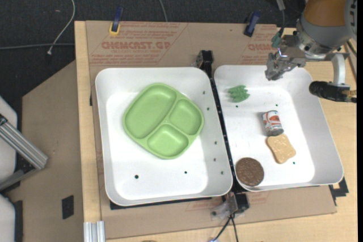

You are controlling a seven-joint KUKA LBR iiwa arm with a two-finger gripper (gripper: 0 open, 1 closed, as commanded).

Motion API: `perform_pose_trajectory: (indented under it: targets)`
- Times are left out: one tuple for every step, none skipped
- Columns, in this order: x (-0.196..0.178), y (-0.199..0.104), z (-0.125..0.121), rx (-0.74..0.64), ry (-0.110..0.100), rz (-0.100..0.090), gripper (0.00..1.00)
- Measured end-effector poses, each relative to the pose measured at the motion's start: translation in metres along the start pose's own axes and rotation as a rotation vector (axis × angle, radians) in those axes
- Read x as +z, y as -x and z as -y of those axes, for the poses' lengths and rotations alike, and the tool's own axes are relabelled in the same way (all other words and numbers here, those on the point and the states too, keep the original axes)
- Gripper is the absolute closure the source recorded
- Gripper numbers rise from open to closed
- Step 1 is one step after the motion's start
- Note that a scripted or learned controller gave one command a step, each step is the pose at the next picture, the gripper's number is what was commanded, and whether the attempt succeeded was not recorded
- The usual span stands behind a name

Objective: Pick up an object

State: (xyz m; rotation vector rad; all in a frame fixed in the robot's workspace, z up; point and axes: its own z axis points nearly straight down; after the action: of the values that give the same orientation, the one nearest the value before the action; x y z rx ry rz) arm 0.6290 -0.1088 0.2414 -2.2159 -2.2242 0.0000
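The right bin (317, 139) holds four things. Nearest, by its front left corner, lies a brown disc (249, 172); just beyond and to the right is a tan slice (281, 148), touching or nearly touching a small can (272, 122) with a red label that lies just behind it. Further back, near the left wall, sits a green leafy piece (239, 93), well apart from the can. The left bin (113, 122) holds a green tray (163, 120) with three compartments (nothing lies in them), set at a slant.

Both bins rest on a cardboard sheet (142, 42) on the table, with two blue clamps (117, 20) at its far edge and a black clip (205, 58) between the bins' far corners.

The arm (329, 3) comes in from the far right. Its end effector (276, 72) hangs over the right bin's far edge, beyond the leafy piece, holding nothing; whether it is open or closed, I cannot tell.
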Motion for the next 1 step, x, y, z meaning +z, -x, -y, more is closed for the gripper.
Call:
perform_pose_trajectory:
  targets:
    - [-0.0074, -0.0501, -0.0024, -0.001, 0.002, 0.000, 1.00]
